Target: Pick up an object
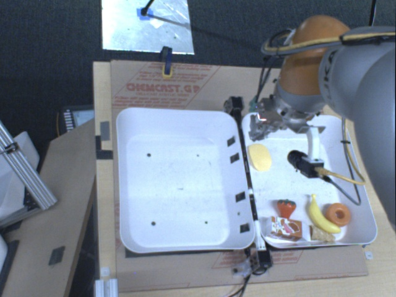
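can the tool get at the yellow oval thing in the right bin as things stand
Probably yes. The tool hangs just above the yellow oval piece, which lies flat and apart from the other items. Only the bin wall beside it might crowd one side.

Light even and fairly bright from overhead; we see no hard shadows. Left bin (179, 178) reads near-white, slightly washed out, its surface detail faint. Soft shading along its inner walls. Reflective sheet (147, 16) at top catches patchy glare, mottled grey-white. Dark floor around the table (161, 82) swallows detail, almost flat black. Arm (365, 73) at right, nearest the lens, is soft and out of focus, with a broad pale sheen on its grey shell. Overall frame low-resolution, mildly grainy; printed lettering on the cardboard stays legible. Small things in the right bin (362, 228) show colour well, edges a little smeared.
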Robot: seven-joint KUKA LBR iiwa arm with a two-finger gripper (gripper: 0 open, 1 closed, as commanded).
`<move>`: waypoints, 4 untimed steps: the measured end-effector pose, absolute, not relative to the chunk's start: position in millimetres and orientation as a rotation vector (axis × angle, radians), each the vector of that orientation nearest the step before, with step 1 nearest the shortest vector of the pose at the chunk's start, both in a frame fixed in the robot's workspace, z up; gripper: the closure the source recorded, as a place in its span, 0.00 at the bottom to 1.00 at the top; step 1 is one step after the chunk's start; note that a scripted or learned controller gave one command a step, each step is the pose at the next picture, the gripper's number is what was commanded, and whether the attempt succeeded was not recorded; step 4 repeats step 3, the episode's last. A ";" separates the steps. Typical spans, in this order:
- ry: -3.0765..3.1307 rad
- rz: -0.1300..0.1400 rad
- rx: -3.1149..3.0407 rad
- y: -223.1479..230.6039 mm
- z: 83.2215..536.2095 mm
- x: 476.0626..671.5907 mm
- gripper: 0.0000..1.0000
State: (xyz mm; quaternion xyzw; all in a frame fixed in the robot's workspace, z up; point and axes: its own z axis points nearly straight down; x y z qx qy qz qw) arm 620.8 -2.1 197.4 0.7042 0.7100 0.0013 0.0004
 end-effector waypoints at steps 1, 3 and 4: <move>2.238 0.002 2.210 79.8 188.1 589.1 1.00; 2.222 0.001 2.220 28.8 184.3 528.6 0.00; 2.222 0.001 2.220 28.8 184.3 528.6 0.00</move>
